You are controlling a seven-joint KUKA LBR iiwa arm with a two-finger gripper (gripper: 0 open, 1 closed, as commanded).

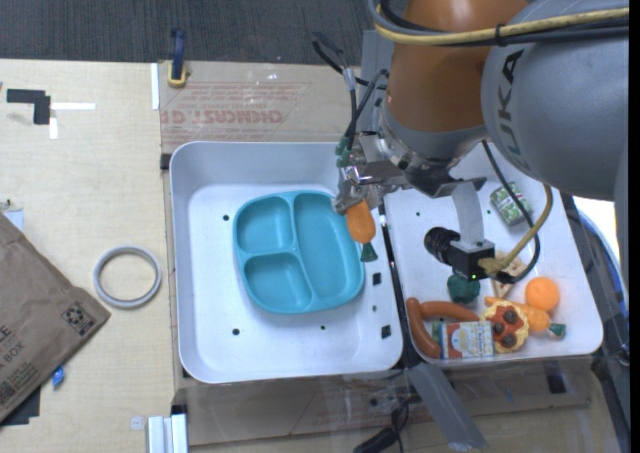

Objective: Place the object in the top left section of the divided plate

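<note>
A: Hovering over the seam between the two bins — the tool (357, 203) has an orange carrot-shaped toy (360, 224) hanging from it, pinched at its upper end as far as I can see. The toy's green tip points down.

B: Where's that relative to the plate?

A: Just at the right rim of the blue divided plate (298, 251), which sits in the left bin (200, 271). The toy overlaps the rim edge from this angle, near the big right-hand section. Not over the top left section.

B: So the risk?

A: Biggest one, my guess: it lets go here and the toy lands in the wrong section, or hits the rim and tips out onto the bin floor. The top left pocket is further across, so it needs to travel left over the dividers first.

B: Grip look solid?

A: Hard to say. It's held by one end and dangling, so a quick sideways move could swing it or slip it loose. A low pass could also drag the tip on the rim and shove the plate.

B: Anything else close?

A: The right bin (580, 331) has a pile of toy food (495, 326) and a dark green piece (462, 286), well apart from the toy. Tape roll (127, 275) on the counter (80, 191), out of the way.
</note>
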